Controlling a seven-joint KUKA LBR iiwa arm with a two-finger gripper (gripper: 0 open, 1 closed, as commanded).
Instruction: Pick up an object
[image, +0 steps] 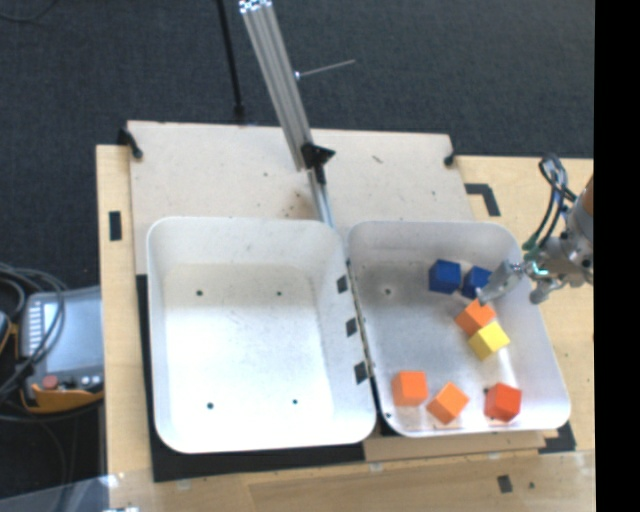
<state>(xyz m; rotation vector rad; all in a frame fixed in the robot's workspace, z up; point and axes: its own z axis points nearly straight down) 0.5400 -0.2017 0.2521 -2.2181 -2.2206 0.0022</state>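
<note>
The right bin (400, 250) holds several small cubes. Two blue cubes (445, 276) (477, 280) lie side by side near its back right. In front of them sit an orange cube (476, 317) and a yellow cube (489, 340), touching. Along the front wall are two more orange cubes (409, 387) (449, 402) and a red cube (503, 401). My gripper (517, 290) hangs at the bin's right wall, open, with nothing between its fingers. Its left finger (495, 288) points down beside the second blue cube, just above the orange cube.
The left bin (160, 300) stands beside the right one, sharing a raised middle rim (352, 310). A slanted metal rail (285, 90) rises behind the bins. Cables and a pendant (50, 350) lie off the bench at the left.
</note>
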